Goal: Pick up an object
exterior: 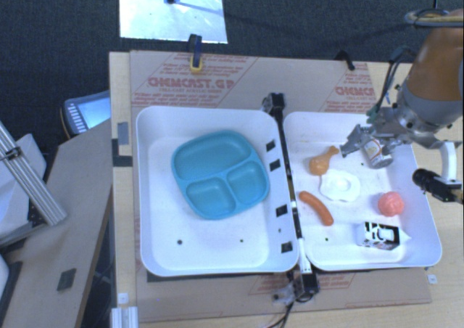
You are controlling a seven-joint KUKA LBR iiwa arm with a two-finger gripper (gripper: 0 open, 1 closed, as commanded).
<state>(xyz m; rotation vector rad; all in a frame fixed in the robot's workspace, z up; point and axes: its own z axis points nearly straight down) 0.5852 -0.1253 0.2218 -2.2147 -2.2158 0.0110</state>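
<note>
Nearest the camera in the right bin point(432, 254), a small black-and-white carton point(380, 234) lay close to the front rim, with little room between it and the wall. Just behind it sat a pink ball point(391, 204), near the right wall. Toward the centre divider, a toy sausage point(317, 207) lay at a slant, apart from the rim, with bare floor on its near side. A toy fried egg point(340, 186) rested mid-bin, between sausage and ball. A toy chicken drumstick point(322, 162) lay just behind the egg, with clear floor toward the far-left corner. The gripper point(375, 147) hung over the far right part of this bin, beside the drumstick; its degree of opening could not be judged, and no item was seen in it. The left bin point(156, 247) held a blue divided plate point(220, 173), standing well clear of all four walls.
</note>
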